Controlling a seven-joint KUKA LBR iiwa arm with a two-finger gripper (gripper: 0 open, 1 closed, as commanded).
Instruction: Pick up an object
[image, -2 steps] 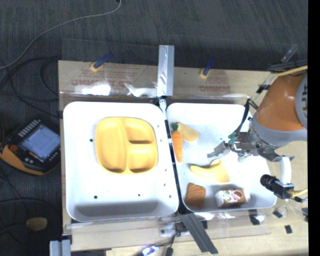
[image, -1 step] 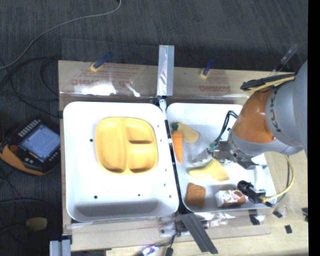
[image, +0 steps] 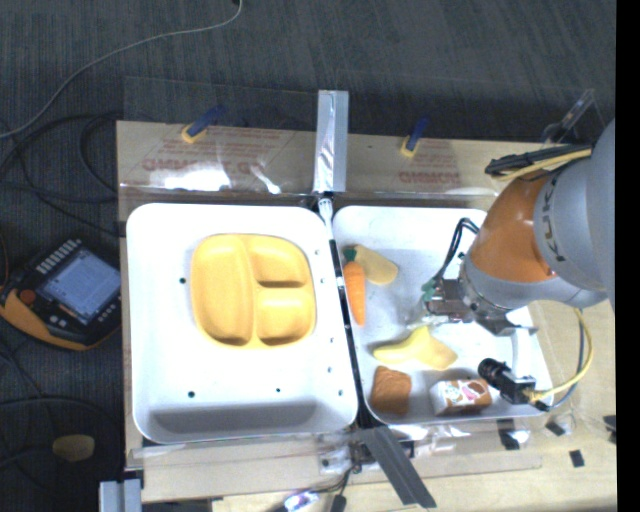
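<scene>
My gripper (image: 437, 303) hangs low over the middle of the right bin (image: 420, 225), reaching in from the right. Just below it lies a flat pale yellow piece (image: 415, 349), whose upper tip comes up close to the gripper. An orange carrot (image: 354, 290) lies along the bin's left wall. Beside the carrot's top sits a second pale yellow piece (image: 375, 265). At the front of the bin are a brown bread-like chunk (image: 391, 390) and a small pink-labelled container (image: 460, 395) on its side.
The left bin (image: 160, 400) holds a yellow divided plate (image: 253, 288). A thin dark divider (image: 340, 300) separates the two bins. The arm's grey and orange body (image: 540, 240) covers the right bin's right side.
</scene>
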